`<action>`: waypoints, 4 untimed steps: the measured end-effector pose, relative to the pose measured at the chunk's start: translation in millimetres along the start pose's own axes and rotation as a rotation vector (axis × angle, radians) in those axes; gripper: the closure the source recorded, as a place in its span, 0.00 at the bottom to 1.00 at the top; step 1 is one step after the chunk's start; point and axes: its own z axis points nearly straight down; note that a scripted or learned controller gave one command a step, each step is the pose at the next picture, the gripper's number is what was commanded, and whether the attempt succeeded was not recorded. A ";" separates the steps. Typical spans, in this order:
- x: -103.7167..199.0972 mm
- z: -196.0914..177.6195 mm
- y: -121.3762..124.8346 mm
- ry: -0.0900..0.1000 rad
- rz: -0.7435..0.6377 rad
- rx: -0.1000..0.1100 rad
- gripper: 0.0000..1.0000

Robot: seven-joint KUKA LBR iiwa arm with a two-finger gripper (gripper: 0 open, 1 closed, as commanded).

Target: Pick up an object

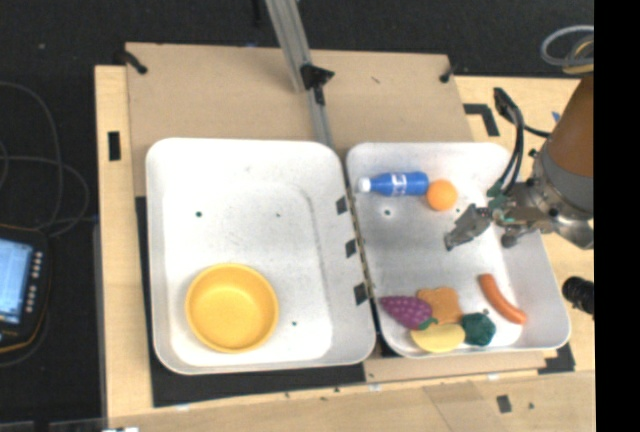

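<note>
My gripper [488,228] hangs over the right bin [400,240], near its right side, open with nothing between its fingers [462,230]. Up and to its left lie an orange ball [441,194] and a blue bottle [393,184] on its side. Just below the gripper is a red sausage-shaped toy [500,298]. Along the bin's front edge sit purple grapes [405,309], an orange piece [440,301], a yellow banana [437,338] and a green piece [479,328].
The left bin [250,190] holds a yellow bowl [232,306] at its front left. A slanted metal rail [285,15] rises behind the bins. Bare floor lies in the right bin's middle, left of the gripper.
</note>
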 end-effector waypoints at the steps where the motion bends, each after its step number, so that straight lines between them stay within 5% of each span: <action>1: -0.3 0.0 -0.1 0.000 0.002 0.000 0.00; 4: -3.0 168.7 -2.2 -0.001 0.004 0.007 0.00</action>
